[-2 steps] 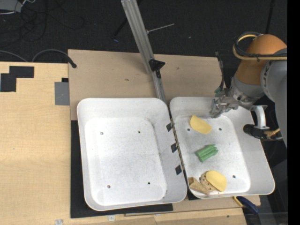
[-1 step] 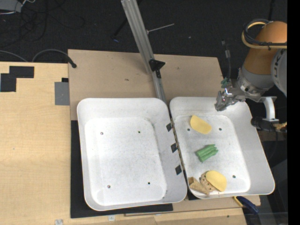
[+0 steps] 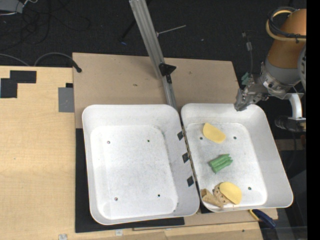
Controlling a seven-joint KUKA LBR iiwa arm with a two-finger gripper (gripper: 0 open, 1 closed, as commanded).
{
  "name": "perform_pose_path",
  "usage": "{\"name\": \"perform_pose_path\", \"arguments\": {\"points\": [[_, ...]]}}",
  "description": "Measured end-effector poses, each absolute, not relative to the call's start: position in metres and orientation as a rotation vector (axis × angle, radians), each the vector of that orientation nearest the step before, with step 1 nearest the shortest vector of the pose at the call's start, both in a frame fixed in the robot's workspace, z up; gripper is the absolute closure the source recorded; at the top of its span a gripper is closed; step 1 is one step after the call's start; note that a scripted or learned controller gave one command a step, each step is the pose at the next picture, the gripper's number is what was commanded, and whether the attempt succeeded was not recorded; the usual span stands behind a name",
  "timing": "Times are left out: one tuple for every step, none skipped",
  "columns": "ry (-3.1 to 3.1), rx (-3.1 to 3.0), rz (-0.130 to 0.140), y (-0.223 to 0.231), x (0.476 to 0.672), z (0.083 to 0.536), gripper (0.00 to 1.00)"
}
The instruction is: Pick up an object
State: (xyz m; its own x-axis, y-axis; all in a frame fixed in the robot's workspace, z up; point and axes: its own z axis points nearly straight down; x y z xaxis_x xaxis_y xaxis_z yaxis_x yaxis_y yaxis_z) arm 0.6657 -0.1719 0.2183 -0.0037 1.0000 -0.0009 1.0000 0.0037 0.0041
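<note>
While the gripper (image 3: 241, 104) hung over the right bin's (image 3: 272, 149) far rim, grip state unreadable, the nearest item, a yellow piece (image 3: 213, 133), lay inside, toward the camera and leftward; green piece (image 3: 220, 162) farther.

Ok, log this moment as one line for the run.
end effector: over right bin's far rim | in bin: yellow piece, green piece, near-corner pile | pick: not started
</note>
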Motion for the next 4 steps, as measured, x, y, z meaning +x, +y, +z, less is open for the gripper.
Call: {"name": "perform_pose_path", "arguments": {"points": [[2.223,2.214,0.004,-0.173,0.667,0.271,1.0],[2.229,2.219,0.0,-0.116,0.67,0.266,1.0],[2.228,2.22,-0.001,-0.063,0.661,0.27,1.0],[2.229,2.221,-0.004,-0.018,0.656,0.253,1.0]]}}
